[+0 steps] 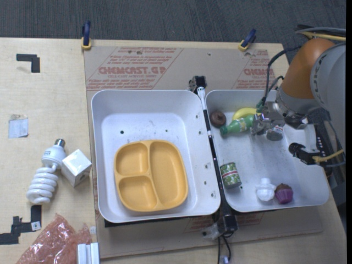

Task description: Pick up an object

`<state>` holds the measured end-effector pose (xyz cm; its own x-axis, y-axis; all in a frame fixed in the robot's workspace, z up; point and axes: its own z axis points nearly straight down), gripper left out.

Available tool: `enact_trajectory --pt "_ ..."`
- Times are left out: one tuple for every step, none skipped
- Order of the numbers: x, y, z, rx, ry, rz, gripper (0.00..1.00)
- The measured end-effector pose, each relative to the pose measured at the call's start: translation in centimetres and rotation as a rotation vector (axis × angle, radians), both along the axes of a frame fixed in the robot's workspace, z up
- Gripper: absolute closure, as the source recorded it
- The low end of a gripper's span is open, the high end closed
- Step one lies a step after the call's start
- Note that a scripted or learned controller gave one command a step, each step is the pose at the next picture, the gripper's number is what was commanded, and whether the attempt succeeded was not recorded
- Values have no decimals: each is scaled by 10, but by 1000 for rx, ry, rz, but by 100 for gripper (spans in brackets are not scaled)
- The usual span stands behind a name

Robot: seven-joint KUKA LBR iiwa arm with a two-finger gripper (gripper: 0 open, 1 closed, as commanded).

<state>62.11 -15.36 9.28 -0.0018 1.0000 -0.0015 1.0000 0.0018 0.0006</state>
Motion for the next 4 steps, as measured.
enact_trajectory --pt "39 -29 26 -1 -2 1 100" --pt "38 -29 25 -1 -1 1 0" --pt "11 -11 0 0 0 -1 0" --pt "-46 30 0 1 1 -3 0"
